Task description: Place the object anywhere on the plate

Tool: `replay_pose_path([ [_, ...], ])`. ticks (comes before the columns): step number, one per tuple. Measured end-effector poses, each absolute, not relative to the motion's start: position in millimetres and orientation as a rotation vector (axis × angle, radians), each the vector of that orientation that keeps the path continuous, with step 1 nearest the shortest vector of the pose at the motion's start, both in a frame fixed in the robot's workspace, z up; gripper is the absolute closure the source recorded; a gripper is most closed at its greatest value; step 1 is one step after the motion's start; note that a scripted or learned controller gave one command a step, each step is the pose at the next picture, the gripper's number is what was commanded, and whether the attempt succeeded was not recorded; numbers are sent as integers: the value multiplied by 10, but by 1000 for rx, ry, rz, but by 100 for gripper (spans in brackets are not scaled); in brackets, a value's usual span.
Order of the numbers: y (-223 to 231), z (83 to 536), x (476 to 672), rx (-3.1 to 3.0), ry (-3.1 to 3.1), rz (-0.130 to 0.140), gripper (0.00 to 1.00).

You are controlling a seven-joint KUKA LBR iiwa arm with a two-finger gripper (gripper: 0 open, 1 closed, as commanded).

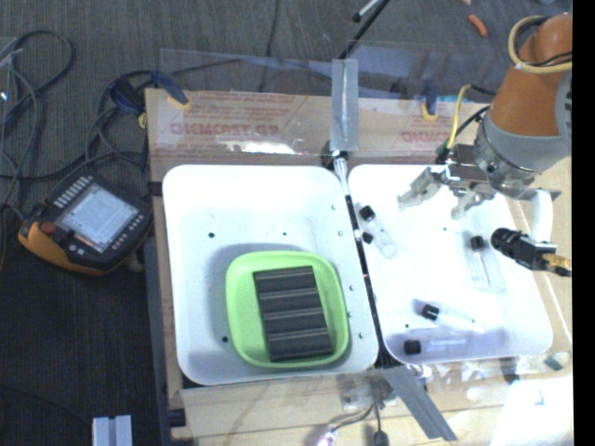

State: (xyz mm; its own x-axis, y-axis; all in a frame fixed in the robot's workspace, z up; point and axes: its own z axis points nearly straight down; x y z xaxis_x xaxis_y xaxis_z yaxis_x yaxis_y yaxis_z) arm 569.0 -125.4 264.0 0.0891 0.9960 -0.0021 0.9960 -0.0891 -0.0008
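Over on the right side of the bench, the grey arm with the orange band [535, 82] hangs above the right white bin [390, 258]. Its tool [444, 190] sits near the top of that bin, with its two thin fingers spread apart and nothing between them.

Down in that bin lie some small clear tubes with black caps. One clear tube with a black cap [376, 230] lies by the wall between the bins. Another one [479, 263] lies below the tool, running up and down the bin. A third one [446, 315] lies lower still, tilted a little, and a fourth [444, 345] lies flat along the bottom wall.

I think one of these tubes is the thing to move, but I cannot tell which. The one under the tool is closest, so the tool would have to drop down and a bit to the side to reach it.

The plate is well apart from them all. It is a light green square plate [240, 291] in the left white bin [200, 221], and a dark grey ridged block [293, 312] lies on it already. So any tube must go left, over the middle wall, to get there.
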Motion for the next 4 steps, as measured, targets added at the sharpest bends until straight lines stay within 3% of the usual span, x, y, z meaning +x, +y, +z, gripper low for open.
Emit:
replay_pose_path([
  [1, -902, 3077, 6082, 2309, 2127, -3, 0],
  [2, -802, 2674, 6268, 2325, 2110, -6, 0],
  [4, -743, 2601, 6300, 2444, 1975, -3, 0],
])
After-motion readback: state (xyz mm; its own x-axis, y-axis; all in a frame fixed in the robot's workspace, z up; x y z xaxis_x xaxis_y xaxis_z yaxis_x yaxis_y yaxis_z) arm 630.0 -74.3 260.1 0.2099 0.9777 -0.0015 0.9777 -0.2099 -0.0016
